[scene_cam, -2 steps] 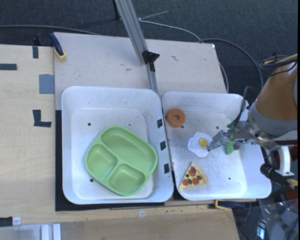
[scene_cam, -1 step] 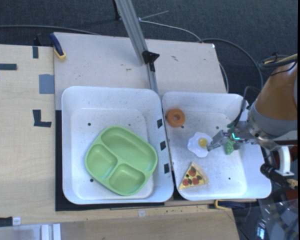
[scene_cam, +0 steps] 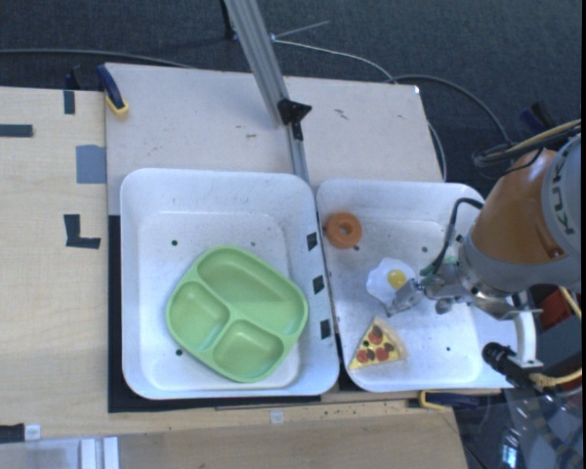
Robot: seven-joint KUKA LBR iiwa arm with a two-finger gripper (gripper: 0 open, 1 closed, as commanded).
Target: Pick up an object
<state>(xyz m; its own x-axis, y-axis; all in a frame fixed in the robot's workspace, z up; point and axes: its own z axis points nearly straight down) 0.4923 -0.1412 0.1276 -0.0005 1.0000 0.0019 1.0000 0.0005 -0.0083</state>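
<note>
The right bin (scene_cam: 439, 198) holds three toy foods. An orange donut (scene_cam: 344, 230) lies near its far left corner. A white fried egg with a yellow yolk (scene_cam: 389, 279) lies in the middle. A pizza slice (scene_cam: 377, 345) rests near the front left. My gripper (scene_cam: 408, 298) is low over the bin floor, just right of and below the egg and above the pizza slice. Its tip is close to the egg's edge, and I cannot tell whether it touches.
The left bin (scene_cam: 146, 198) carries a green divided plate (scene_cam: 237, 313). A metal pole (scene_cam: 264, 52) slants down to the seam between the bins. The arm's orange band (scene_cam: 513, 223) hangs over the right bin's right side. Cables (scene_cam: 449, 86) run behind.
</note>
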